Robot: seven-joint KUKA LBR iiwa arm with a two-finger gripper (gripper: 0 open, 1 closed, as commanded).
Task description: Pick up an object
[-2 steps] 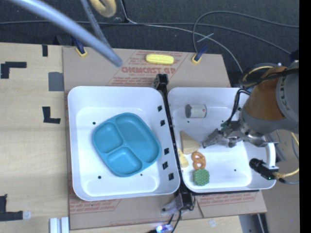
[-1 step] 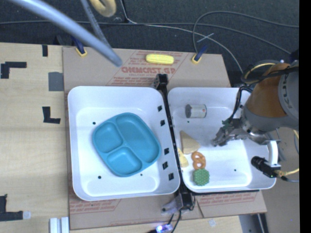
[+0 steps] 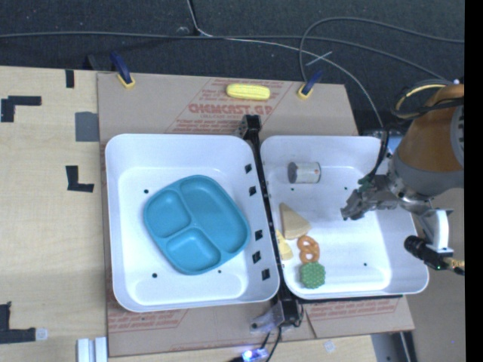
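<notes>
Two shallow white bins sit side by side on the worktop [image 3: 45, 202], meeting along a dark divider. The gripper [image 3: 353, 208] hangs low over the right bin [image 3: 377, 277], toward its right wall, and whether it is spread or pressed together cannot be told from this slanted view; nothing is visible between its tips.

Up and to the left of the gripper, a small grey cylinder [image 3: 304, 173] lies on its side near the bin's far wall. Left of the gripper, a pale yellow wedge [image 3: 293, 221] rests close to the divider. Below and left of the gripper sit a pretzel [image 3: 308, 248] and, just beneath it, a green knobbly ball [image 3: 312, 275], both near the bin's near rim. The bare floor directly under and below the gripper is open, apart from the objects.

Far left of the gripper, the left bin [image 3: 128, 157] holds a blue divided plate [image 3: 196, 223]. A yellow corn cob [image 3: 247, 92] lies on cardboard [image 3: 166, 96] beyond both bins.
</notes>
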